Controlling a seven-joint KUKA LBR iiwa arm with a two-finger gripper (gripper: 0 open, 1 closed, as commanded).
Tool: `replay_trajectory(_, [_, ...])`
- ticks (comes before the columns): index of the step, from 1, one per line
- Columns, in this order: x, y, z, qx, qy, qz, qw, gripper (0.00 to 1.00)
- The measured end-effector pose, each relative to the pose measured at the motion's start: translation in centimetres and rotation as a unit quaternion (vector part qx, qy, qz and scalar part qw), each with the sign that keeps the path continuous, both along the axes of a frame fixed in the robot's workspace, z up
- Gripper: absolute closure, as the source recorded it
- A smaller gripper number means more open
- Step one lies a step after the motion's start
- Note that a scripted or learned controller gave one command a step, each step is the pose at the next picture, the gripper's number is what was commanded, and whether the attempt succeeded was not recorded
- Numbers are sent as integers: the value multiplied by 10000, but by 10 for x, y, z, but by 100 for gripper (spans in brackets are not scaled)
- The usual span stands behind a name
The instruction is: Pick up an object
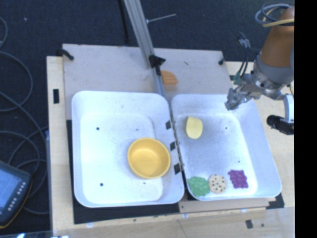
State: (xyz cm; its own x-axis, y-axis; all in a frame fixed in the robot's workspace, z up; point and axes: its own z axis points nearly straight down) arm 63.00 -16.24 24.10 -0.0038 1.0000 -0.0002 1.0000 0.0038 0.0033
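Note:
The right bin (257,148) holds a pale yellow oval object (194,127) near its upper left. Along its front edge lie a green piece (198,185), a round speckled cookie (217,183) and a purple piece (238,178). A yellow bowl (148,157) sits in the left bin (94,133). My gripper (233,102) hangs over the back rim of the right bin, to the right of the yellow oval and well apart from it. Nothing shows between its fingertips.
A slanted metal pole (141,31) rises from the bench behind the seam between the bins. An orange object (169,78) lies on the bench just behind the bins. Cables and a tablet (10,192) lie on the floor at left.

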Motion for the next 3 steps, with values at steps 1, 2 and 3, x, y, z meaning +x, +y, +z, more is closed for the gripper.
replay_trajectory(1, [-16,47,11,9,9,13,10000,100])
replay_trajectory(2, [-25,95,19,10,7,18,10000,100])
replay_trajectory(3, [-42,146,5,4,18,13,10000,100])
